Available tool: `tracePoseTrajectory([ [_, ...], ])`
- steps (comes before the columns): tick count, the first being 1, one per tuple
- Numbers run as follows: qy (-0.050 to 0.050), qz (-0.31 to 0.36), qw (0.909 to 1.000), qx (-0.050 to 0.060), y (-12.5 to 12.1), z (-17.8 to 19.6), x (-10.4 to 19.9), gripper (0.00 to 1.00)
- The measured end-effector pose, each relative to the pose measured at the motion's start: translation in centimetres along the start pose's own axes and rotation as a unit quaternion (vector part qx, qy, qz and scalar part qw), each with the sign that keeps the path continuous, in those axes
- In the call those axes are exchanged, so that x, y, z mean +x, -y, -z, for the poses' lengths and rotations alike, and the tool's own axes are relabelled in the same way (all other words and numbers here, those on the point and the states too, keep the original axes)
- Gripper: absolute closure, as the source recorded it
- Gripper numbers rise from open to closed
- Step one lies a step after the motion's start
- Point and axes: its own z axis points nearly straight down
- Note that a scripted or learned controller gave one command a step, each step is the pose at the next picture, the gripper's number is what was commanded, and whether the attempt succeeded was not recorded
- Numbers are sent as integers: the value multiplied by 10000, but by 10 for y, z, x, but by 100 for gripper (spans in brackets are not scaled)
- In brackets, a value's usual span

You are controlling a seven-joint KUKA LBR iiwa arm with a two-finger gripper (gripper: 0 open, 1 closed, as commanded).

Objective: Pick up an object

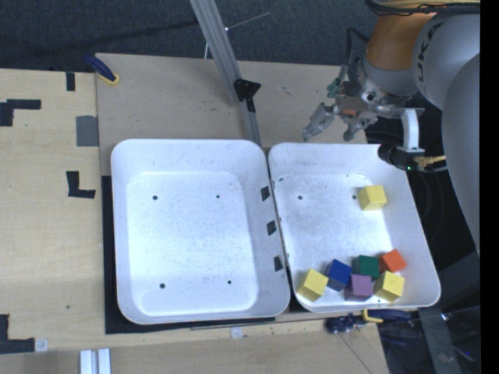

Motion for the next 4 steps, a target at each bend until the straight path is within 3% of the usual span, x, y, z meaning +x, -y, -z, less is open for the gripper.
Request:
tracePoseTrajectory([
  [1, 4, -2, 10000, 1, 0, 0, 0, 0],
  [4, 2, -4, 10000, 28, 11, -142, 3, 0],
])
